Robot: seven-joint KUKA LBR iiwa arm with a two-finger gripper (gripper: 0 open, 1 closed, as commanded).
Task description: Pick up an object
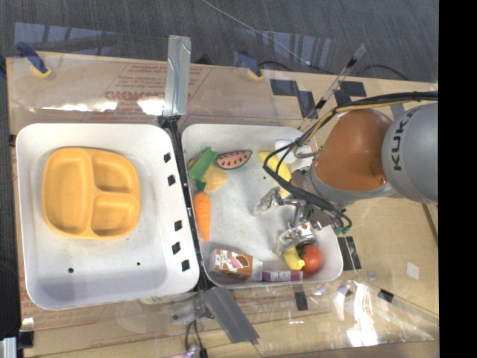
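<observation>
Tomato [312, 259], round and glossy red, sits just beside your gripper [297, 233]; I cannot tell its state. One tapered carrot [202, 213] and one watermelon slice [234, 159] lie farther left.

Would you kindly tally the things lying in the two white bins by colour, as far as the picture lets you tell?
Yellow: 3 (divided plate, banana, small piece)
Orange: 1 (carrot)
Red: 2 (watermelon slice, tomato)
Green and yellow: 1 (corn)
Brown: 1 (carton)
Total: 8
</observation>
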